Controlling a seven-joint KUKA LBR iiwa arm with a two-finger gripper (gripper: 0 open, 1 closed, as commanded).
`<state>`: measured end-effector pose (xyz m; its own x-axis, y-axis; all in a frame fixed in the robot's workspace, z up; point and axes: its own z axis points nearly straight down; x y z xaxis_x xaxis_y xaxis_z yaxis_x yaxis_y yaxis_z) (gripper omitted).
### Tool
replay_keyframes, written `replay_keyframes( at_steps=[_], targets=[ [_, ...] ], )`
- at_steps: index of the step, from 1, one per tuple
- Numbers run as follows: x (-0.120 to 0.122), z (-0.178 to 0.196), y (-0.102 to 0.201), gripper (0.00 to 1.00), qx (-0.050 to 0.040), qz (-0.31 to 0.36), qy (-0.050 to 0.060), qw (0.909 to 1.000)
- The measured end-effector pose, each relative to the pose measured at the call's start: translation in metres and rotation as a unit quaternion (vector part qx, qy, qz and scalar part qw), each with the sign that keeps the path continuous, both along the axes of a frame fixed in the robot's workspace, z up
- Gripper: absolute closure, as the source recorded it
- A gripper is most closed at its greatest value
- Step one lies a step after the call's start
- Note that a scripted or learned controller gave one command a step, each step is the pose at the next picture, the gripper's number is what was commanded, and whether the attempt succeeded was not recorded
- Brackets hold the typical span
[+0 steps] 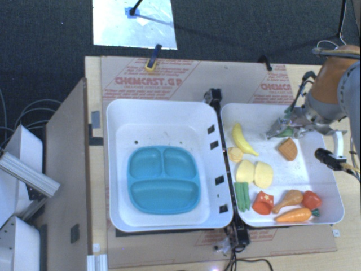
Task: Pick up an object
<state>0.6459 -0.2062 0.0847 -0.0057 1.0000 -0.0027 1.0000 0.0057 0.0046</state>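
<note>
2 bins sit side by side on the table (169,75). The left bin (121,117) holds a divided plate (163,179) at its centre. The right bin (330,188) holds the toy foods — banana (243,139) upper left, bread slice (288,149) to its right, carrot (293,215) along the bottom edge.

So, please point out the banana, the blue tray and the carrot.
banana (243,139): camera view, middle of its curved body.
blue tray (163,193): camera view, floor of its large compartment.
carrot (293,215): camera view, middle of its orange body.
</note>
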Motion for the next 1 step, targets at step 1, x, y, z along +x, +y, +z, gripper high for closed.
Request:
replay_keyframes(
  at_steps=[1],
  targets=[
    [-0.0372,-0.0001,-0.0005,0.00,0.0010,-0.002,0.003,1.0000]
  ],
)
